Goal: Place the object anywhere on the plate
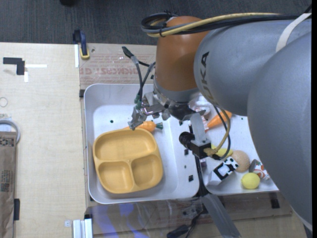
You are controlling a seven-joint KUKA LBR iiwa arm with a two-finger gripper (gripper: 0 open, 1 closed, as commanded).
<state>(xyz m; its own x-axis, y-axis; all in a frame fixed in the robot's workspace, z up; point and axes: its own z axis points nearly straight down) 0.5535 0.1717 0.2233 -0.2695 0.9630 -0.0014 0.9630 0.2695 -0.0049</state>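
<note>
You see the fingers (139, 118) pinching the toy carrot (147, 126) just above the yellow plate's (129, 160) rim, ready for release.

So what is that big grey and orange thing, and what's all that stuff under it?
That is a robot arm, seen by one camera looking down from above. It reaches in from the right over two white bins. The left bin has a yellow plate with three sections. Just above the plate's edge lies a toy carrot, right by the arm's tip; I can't tell if it is being held. The right bin holds a yellow ball, a tan ball and another carrot.
</note>
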